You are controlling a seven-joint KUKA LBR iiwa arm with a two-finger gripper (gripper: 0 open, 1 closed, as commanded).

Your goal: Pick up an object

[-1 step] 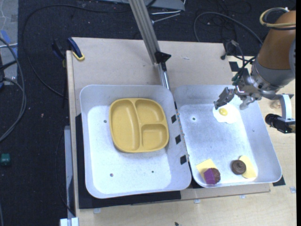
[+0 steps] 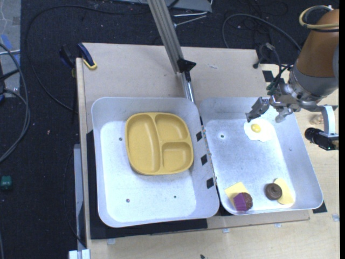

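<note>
Approach step: the tool [image 2: 268,111], fingers spread and holding nothing, hangs just above the fried egg [image 2: 259,130] at the right bin's [image 2: 302,161] far end. Next move calls for descent, then closure on the egg.

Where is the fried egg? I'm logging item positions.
The fried egg lies in the right bin, near its far edge, just below the pincer.
</note>
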